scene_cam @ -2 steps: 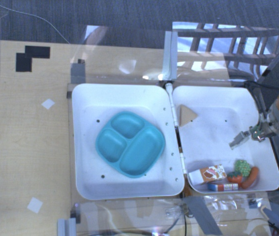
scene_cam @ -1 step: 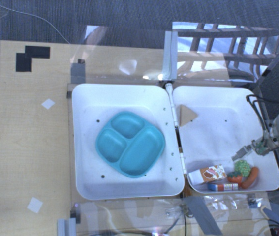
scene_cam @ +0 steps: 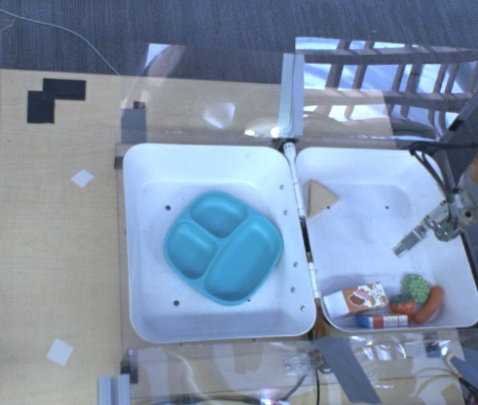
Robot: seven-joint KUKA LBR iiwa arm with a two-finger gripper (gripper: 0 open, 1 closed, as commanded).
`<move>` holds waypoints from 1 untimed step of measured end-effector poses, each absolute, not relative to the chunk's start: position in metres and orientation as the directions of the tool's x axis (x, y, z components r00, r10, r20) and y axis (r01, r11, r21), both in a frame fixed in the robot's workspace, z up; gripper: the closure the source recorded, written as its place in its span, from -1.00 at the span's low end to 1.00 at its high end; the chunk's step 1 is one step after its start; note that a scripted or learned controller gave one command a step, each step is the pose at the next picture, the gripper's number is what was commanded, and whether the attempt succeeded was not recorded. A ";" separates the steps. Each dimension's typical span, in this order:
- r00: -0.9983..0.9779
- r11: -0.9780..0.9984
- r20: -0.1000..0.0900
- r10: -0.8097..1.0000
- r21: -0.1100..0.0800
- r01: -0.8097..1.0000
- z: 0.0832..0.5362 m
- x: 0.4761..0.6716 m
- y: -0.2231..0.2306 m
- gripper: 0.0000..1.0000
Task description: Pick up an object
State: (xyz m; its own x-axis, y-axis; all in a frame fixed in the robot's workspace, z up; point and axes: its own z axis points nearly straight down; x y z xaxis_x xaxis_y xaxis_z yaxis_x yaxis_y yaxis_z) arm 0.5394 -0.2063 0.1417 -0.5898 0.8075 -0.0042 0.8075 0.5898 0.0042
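A robotics lab: a pale wooden table (scene_cam: 45, 251) carries two fixed white bins (scene_cam: 142, 226), black marker patches (scene_cam: 53, 98) sit at upper left, clear panels surround it, grey carpet (scene_cam: 222, 15) beyond.

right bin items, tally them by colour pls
tan: 1, the wedge
orange and white: 1, the small carton
red, white and blue: 1, the tube
red: 1, the tomato-like piece
green: 1, the leafy piece
orange: 1, the carrot-like piece
total: 6 in the right bin
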 end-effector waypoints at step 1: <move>-0.499 0.499 -0.001 0.867 0.002 0.867 0.134 0.505 -0.202 -1.00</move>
